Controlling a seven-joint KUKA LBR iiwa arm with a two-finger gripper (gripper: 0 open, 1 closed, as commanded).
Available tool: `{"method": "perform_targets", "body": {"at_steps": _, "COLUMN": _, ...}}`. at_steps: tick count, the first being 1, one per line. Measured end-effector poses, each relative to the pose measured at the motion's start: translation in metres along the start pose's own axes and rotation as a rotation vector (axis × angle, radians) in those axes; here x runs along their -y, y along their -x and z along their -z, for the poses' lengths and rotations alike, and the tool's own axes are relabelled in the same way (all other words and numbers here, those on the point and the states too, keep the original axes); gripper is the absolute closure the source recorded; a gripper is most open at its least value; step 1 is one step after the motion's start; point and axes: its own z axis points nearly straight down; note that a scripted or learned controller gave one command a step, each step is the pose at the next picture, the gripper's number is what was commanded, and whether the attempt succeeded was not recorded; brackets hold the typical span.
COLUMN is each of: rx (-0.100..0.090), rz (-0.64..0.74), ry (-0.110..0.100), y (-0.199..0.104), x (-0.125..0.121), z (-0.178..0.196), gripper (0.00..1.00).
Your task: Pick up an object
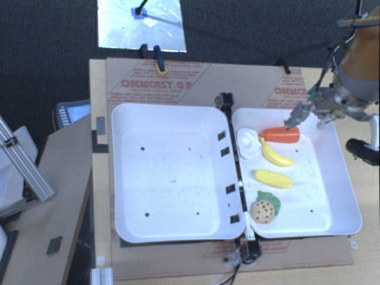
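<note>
Left half of frame: a shallow white plastic bin [169, 171] sits on the tan cardboard-covered surface [196, 79].
Centre seam: the left bin meets the second shallow white bin [332, 177] along a black clipped edge.
Right bin, upper left: a white rounded plastic toy [248, 142] lies just beside a curved yellow toy banana [276, 155].
Right bin, top: an orange toy carrot [279, 135] lies flat, near the banana.
Right bin, middle: a yellow toy corn cob [274, 179].
Right bin, lower: a round tan cookie toy with green leaf [264, 208].
Upper right of frame: the grey end effector [295, 117] hovers just above the carrot's right end; whether its tips are spread or together cannot be told.
</note>
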Motion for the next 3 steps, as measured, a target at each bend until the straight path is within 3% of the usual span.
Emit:
{"method": "perform_targets", "body": {"at_steps": 1, "rx": 0.002, "rz": 0.001, "ry": 0.002, "y": -0.009, "x": -0.012, "z": -0.074, "gripper": 0.00}}
{"method": "perform_targets", "body": {"at_steps": 2, "rx": 0.000, "rz": 0.002, "ry": -0.001, "y": -0.043, "x": -0.009, "z": -0.157, "gripper": 0.00}}
{"method": "perform_targets", "body": {"at_steps": 3, "rx": 0.005, "rz": 0.000, "ry": 0.010, "y": -0.004, "x": -0.056, "z": -0.053, "gripper": 0.00}}
